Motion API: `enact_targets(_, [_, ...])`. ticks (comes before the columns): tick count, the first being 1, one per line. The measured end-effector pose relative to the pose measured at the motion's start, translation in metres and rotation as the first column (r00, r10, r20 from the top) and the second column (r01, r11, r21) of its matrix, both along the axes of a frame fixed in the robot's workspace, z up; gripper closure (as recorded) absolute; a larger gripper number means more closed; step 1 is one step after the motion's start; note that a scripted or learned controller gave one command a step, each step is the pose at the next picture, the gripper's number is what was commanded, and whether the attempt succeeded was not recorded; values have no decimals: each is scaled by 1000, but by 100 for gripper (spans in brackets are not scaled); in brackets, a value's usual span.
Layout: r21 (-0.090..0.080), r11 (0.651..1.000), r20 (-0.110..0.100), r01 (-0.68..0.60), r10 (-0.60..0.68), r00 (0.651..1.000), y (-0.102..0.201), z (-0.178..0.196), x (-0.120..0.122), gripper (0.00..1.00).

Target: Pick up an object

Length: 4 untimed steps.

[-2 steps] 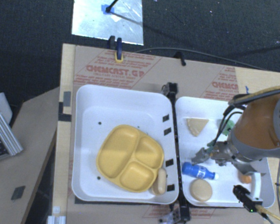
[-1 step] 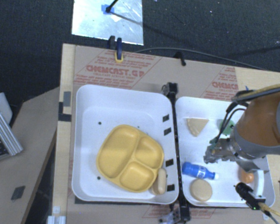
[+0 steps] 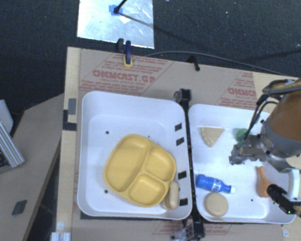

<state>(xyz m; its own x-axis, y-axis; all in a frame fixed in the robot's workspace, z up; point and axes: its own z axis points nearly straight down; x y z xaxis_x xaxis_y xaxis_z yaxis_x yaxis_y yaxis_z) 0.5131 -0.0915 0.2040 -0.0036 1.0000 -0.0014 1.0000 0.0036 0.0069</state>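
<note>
Reading the frame from its lower edge upward, we meet first the round tan disc [image 3: 216,204] at the bottom of the right bin [image 3: 247,216], then the blue bottle [image 3: 212,183] lying on its side just above it, close to the divider between the two bins. The left bin [image 3: 98,117] holds a yellow compartment tray [image 3: 139,169] with a small beige piece [image 3: 172,194] against its lower right corner. Further up the right bin, the pincer [image 3: 241,154] sits at mid-right of the frame below the grey and orange arm [image 3: 293,118]; we cannot tell how wide it stands, as the wrist hides its tips. No object is seen held.

We judge the likeliest targets to be the orange piece [image 3: 261,182], just below and right of the pincer, and the green item [image 3: 241,134], just above it and partly hidden by the arm. The tan wedge [image 3: 211,135] lies to its upper left, somewhat apart.

Risks, as we judge them: the pincer descends on bare bin floor between these objects and closes on nothing; a glancing contact pushes the orange piece toward the bin wall; the green item, half occluded, is clipped at its edge and slips free.
</note>
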Motion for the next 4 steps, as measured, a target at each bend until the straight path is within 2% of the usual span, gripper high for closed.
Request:
enact_targets(1, [0,1000,2,-1,1,1000,-2,64,0,100])
enact_targets(2, [1,1000,-4,0,0,1000,-3,69,1,100])
enact_targets(3, [3,1000,-6,-6,6,1000,50,59,-14,100])
enact_targets(4, [4,1000,-5,-7,7,1000,104,58,-13,100])
